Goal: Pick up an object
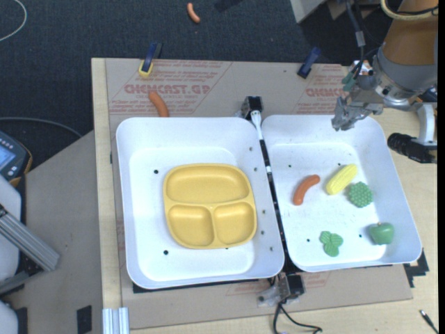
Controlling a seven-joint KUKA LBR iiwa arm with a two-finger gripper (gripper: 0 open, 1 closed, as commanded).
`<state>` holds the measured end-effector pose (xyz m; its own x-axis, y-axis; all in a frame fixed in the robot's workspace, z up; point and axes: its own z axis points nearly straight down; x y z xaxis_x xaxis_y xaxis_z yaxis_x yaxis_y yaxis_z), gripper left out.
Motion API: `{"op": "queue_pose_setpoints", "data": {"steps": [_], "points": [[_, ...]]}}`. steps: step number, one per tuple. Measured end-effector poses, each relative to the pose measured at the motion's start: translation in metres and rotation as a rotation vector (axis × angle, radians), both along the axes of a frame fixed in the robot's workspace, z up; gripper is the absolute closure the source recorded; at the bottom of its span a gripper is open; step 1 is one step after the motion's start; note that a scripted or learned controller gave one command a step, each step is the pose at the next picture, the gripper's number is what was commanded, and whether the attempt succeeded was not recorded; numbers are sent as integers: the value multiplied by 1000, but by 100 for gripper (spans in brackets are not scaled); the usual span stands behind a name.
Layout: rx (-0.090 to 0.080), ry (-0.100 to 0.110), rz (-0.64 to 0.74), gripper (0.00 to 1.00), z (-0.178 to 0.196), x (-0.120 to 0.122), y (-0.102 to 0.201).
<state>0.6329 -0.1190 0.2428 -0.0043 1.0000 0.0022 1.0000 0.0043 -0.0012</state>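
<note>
The right bin holds an orange sausage, a yellow corn cob, a green bumpy broccoli piece, a green pepper and a small green leafy piece. My gripper hangs over the bin's far right corner, well above and behind the corn. Nothing shows between its tips.
The left bin bears a yellow three-compartment plate. An orange sausage lies on the cardboard behind that bin, and another on the dark floor. Clamps hold the board's far edge.
</note>
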Motion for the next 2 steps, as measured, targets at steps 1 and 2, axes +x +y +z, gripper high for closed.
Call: {"op": "queue_pose_setpoints", "data": {"steps": [1, 2], "points": [[0, 2, -1, 100, 0, -25, 38], [0, 3, 0, 100, 3, -51, 87]]}}
